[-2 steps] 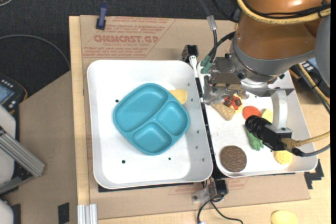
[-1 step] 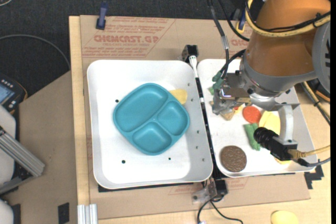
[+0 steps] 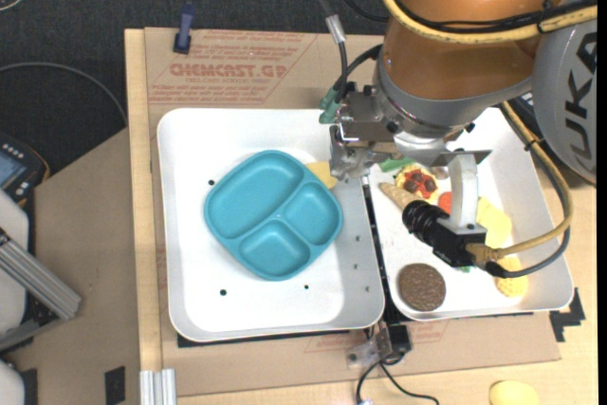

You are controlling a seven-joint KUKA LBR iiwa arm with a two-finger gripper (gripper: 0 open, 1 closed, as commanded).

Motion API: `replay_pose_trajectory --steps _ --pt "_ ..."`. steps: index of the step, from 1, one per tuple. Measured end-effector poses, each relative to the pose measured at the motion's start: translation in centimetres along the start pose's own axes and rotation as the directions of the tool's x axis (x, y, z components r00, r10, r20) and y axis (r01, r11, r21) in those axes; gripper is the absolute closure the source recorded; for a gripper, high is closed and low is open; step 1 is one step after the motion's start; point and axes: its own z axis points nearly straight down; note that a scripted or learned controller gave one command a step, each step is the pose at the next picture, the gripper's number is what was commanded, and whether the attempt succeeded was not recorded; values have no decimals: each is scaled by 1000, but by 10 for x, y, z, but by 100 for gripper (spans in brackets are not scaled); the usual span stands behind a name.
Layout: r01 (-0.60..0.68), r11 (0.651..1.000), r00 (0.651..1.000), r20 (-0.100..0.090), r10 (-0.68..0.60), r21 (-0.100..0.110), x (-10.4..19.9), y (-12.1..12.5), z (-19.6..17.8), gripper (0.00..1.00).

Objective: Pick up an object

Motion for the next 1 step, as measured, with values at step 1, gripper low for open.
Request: replay_pose_trajectory --steps 1 --pt "-8 1000 1000 3 8 5 -5 0 -7 100"
